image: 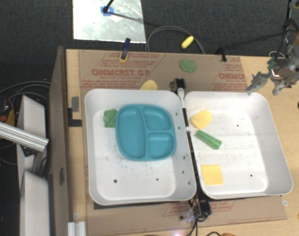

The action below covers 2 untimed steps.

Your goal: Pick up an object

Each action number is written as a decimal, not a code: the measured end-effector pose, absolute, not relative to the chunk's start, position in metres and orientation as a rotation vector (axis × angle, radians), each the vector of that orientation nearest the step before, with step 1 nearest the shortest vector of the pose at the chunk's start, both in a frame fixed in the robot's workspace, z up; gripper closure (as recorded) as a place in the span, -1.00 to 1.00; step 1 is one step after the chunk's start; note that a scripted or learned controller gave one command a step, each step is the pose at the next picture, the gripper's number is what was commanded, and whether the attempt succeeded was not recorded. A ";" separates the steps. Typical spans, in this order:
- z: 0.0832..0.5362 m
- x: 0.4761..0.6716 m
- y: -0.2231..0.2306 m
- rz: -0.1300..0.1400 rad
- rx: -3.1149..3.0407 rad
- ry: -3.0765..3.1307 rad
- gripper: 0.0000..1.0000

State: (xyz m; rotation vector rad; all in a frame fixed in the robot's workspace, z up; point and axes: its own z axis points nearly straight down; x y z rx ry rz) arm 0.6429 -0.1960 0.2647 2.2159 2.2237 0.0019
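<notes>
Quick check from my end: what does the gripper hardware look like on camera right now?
The gripper is pale grey metal with two slim fingers spreading from a boxy grey body. Small red and green marks sit on that body, and thin dark cables run above it. The picture is too blurred for finer markings.

Both white bins (139,193) looked like smooth, faintly glossy plastic, speckled with dark crumbs. The blue divided tray (145,132) in the left of the frame had a smooth satin plastic finish. The surface (139,73) at upper centre was matt brown cardboard with red print. The claw (267,81) at upper right looked like dull grey metal.
</notes>
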 end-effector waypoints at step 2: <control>0.080 0.561 -0.110 0.001 2.223 2.227 -1.00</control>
